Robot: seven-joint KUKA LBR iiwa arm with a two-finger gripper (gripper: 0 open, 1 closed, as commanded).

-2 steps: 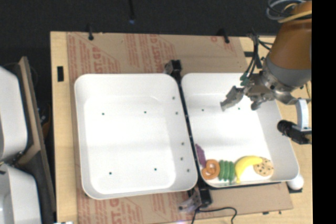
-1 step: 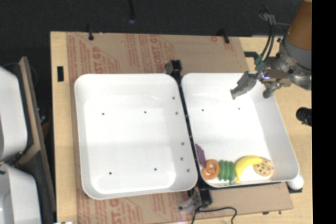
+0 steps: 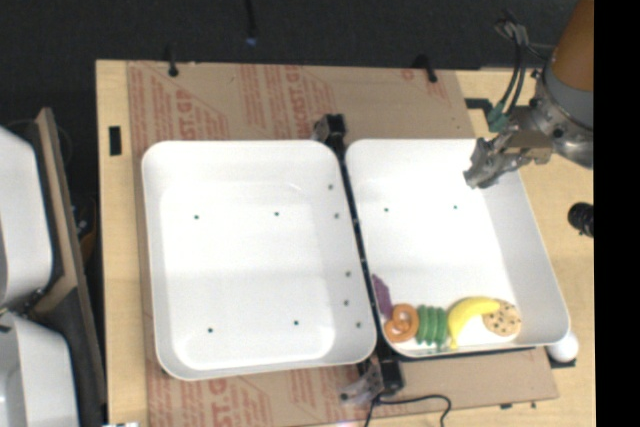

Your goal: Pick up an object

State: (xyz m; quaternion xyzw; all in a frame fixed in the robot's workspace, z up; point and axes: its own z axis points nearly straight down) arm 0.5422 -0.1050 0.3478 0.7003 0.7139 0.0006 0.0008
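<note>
Several small objects lie along the near edge of the right bin: an orange ring, a green ridged piece, a yellow banana, a speckled cookie and a thin purple piece against the left wall. My gripper hangs over the far right corner of that bin, well away from the objects. Nothing shows between its fingers.
The left bin lies beside the right one on a cardboard sheet. A black clip sits at the far end of the seam between the bins. White containers stand off the bench's left side.
</note>
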